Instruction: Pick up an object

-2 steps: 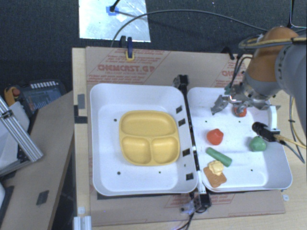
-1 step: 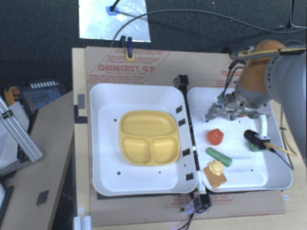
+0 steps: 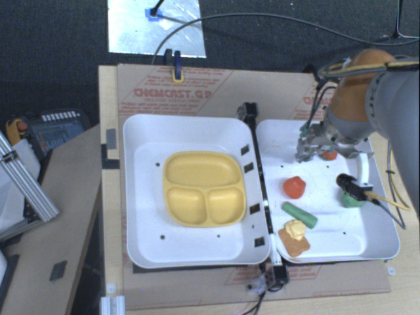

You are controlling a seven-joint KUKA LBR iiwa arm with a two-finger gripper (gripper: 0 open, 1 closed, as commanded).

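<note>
Item: gripper (image 3: 307, 151), positioned over the rear part of the right bin (image 3: 341, 238). Whether the claw is released or clenched cannot be told, and nothing is seen held in it. Candidate objects, all in the right bin: a small red piece (image 3: 329, 155) just beside the gripper and partly hidden by it; a red round item (image 3: 294, 187) nearer the middle; a green cylinder (image 3: 300, 214) lying aslant in front of that; a yellow-and-orange item (image 3: 294, 235) by the front wall, close to the cylinder; a green lump (image 3: 352, 201) toward the right wall, partly covered. Left bin (image 3: 144, 195): one yellow divided tray (image 3: 200, 189), well apart from the arm. Risks, as judged: the small red piece may be nudged aside rather than enclosed if the descent is made off-centre. The round item may be rolled away by a glancing touch. The cylinder and its neighbour may be caught together, being so close.
</note>
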